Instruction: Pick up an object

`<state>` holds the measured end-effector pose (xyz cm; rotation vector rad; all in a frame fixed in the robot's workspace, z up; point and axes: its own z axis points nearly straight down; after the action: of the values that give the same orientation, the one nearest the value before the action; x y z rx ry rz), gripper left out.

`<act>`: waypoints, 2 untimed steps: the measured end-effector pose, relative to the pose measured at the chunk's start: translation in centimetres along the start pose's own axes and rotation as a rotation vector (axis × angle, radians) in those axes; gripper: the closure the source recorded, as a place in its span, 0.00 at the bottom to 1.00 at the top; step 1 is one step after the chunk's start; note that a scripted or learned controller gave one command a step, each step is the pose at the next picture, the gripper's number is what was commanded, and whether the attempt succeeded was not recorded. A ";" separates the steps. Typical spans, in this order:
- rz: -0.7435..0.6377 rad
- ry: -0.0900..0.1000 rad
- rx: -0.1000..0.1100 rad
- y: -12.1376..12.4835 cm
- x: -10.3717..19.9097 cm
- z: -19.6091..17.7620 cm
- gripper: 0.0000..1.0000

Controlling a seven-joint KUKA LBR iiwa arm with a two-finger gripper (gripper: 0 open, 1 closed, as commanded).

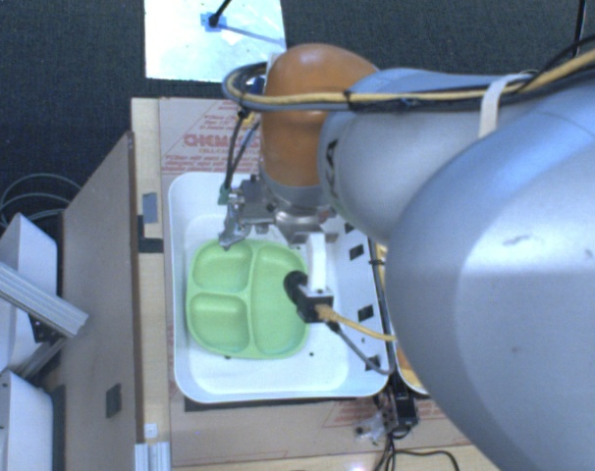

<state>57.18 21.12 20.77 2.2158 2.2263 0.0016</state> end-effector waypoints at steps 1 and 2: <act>-0.005 0.004 0.003 -8.9 2.6 -3.8 0.00; 0.011 -0.004 0.005 -8.5 -4.9 1.6 0.00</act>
<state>48.66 16.14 19.15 2.2283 2.2141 -0.0089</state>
